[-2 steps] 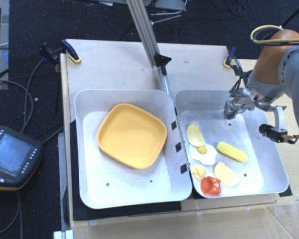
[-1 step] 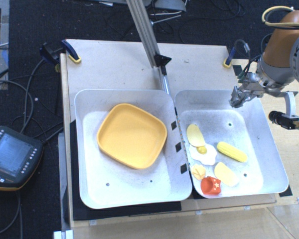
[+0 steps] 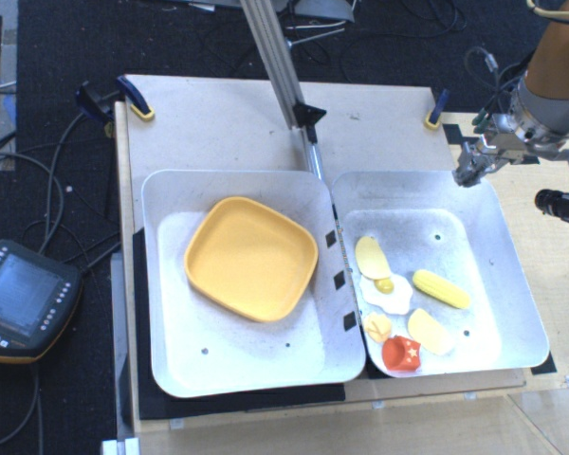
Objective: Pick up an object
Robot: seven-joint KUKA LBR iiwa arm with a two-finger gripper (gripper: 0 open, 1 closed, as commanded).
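Tool (image 3: 470,172) over right bin's (image 3: 512,282) far rim, grip state unclear; toy food (image 3: 398,297) well apart

The arm (image 3: 550,74) is grey with an orange band, thin cables looping beside its dark metal gripper (image 3: 471,171).

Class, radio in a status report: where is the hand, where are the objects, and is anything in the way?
Hand above right bin's far corner, nothing seen in it. Toy foods untouched in right bin; yellow plate in left bin. Nothing in the way.
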